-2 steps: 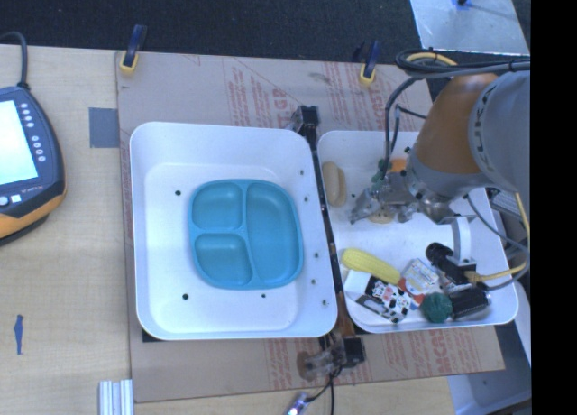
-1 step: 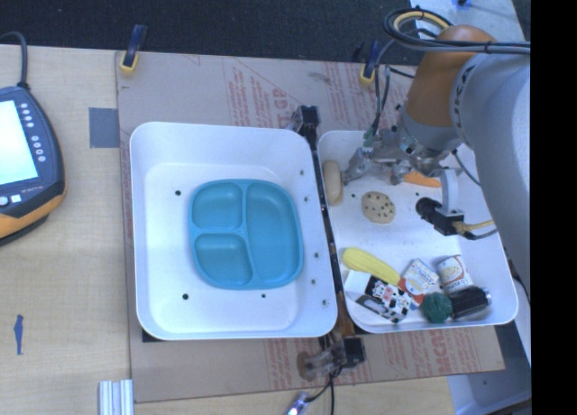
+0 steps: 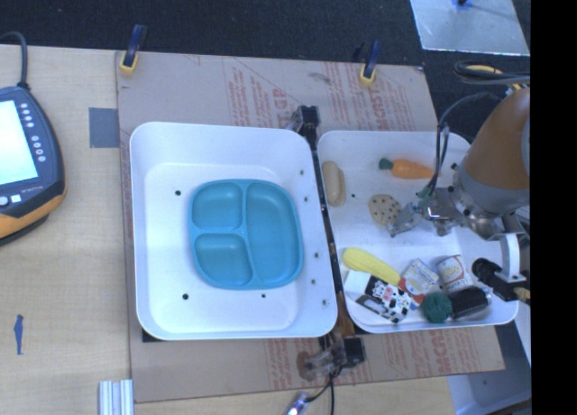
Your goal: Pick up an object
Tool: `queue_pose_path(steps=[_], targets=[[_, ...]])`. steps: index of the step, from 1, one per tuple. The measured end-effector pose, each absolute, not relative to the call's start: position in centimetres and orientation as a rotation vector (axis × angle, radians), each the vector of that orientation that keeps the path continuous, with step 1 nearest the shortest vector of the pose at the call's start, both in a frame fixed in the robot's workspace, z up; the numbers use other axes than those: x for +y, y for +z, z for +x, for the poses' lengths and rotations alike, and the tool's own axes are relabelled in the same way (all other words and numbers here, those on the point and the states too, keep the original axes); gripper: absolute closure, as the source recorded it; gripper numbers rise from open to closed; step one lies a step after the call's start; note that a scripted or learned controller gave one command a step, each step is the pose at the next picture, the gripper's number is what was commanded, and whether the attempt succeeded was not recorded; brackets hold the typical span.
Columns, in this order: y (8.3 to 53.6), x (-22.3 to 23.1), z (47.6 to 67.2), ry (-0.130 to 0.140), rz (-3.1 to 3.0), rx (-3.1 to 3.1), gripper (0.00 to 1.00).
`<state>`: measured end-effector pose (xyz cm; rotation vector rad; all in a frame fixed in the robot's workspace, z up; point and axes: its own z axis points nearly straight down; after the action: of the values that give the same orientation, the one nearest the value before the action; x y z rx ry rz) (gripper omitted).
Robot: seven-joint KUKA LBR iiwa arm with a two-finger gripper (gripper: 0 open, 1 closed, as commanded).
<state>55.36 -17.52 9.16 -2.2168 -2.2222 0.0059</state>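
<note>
The right white bin (image 3: 361,147) holds several small objects: an orange carrot (image 3: 410,169), a tan bread roll (image 3: 334,182), a speckled cookie (image 3: 383,208), a yellow corn cob (image 3: 369,262), a black-and-white patterned card (image 3: 386,297), a small wrapped packet (image 3: 419,275), a small tin (image 3: 450,270), a green ball (image 3: 438,307) and a black block (image 3: 471,301). My gripper (image 3: 411,220) reaches in from the right and sits low in this bin, just right of the cookie and below the carrot. Nothing can be seen held in it.
The left white bin (image 3: 153,224) holds a blue divided plate (image 3: 245,233). A teach pendant (image 3: 25,161) lies at the far left of the bench. Clamps (image 3: 132,50) hold the cardboard at the back edge. The grey and orange arm (image 3: 496,156) covers the right bin's right side.
</note>
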Motion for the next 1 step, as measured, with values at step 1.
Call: queue_pose_path(steps=[1], targets=[[9.21,-12.45,63.48,0.001,-2.215,-2.225,0.00]])
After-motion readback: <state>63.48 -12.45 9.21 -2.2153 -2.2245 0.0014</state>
